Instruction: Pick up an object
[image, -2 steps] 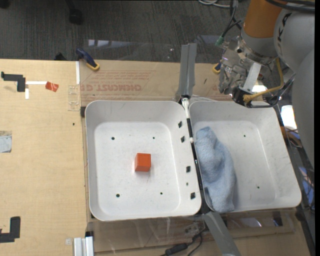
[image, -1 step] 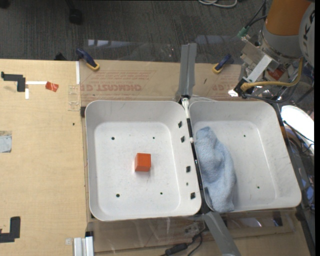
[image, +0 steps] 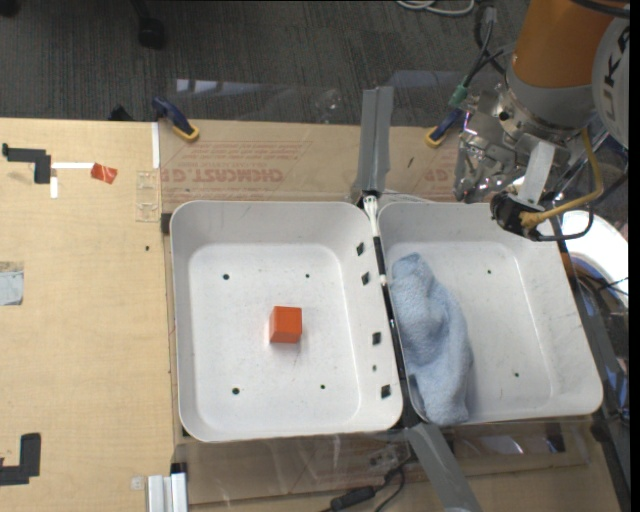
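Orange cube sits mid left bin. Blue cloth lies crumpled along right bin's left side. Pincer hovers above right bin's far rim; grip state cannot tell.

Dark grey carpet beyond a pale wooden bench — evenly lit.
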